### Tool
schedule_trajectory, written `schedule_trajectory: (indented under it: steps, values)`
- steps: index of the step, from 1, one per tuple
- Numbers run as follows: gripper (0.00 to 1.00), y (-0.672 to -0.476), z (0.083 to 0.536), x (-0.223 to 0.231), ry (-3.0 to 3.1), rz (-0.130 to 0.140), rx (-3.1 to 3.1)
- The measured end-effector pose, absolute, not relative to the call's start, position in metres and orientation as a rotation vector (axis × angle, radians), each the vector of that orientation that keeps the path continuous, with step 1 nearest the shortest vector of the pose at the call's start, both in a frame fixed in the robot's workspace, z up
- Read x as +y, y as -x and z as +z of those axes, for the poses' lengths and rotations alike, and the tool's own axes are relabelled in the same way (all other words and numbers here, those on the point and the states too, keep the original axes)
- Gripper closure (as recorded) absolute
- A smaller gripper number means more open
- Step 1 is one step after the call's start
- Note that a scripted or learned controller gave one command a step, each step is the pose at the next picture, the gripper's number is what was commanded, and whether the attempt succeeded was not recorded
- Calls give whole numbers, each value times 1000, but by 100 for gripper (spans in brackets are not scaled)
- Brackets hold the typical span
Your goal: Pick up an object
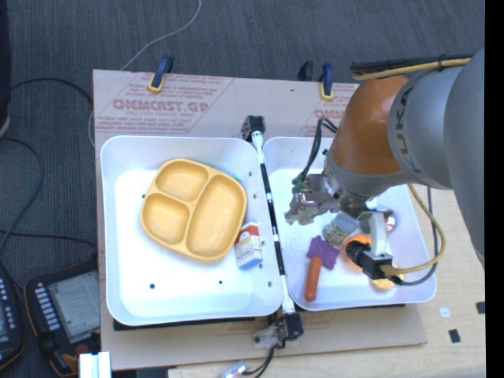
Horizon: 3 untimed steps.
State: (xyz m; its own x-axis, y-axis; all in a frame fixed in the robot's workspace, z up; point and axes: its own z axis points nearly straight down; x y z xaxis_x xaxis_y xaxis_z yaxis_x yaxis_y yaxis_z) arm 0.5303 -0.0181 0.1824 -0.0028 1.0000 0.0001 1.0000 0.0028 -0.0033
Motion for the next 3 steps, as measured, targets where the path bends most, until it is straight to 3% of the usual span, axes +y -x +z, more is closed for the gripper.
schedule_trajectory:
  steps: [1, 2, 3]
  values:
    - [0, -530, 182, -19, 2218, 4, -2222]
    - [0, -530, 148, -41, 2212, -31, -2232]
    - [0, -531, 138, -50, 2203, -43, -2232]
